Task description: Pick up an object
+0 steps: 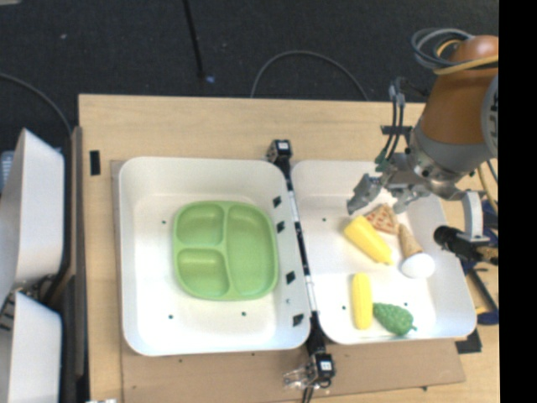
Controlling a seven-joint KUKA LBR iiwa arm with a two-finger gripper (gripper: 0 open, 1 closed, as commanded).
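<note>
My gripper (384, 195) hangs open over the back of the right bin (327, 183), its fingers spread with nothing between them. Just below it lies a toy pizza slice (383, 218). A yellow block (368, 239) rests beside the slice, toward the bin's middle. To the right sits an ice cream cone (412, 253) with its white scoop toward the front. Near the front of the bin stand a corn cob (362, 300) and a green bumpy toy (393, 318).
The left bin (143, 191) holds a green divided plate (226, 250). A black clip-lined divider (295, 242) separates the two bins. White containers (29, 217) stand off the bench's left edge.
</note>
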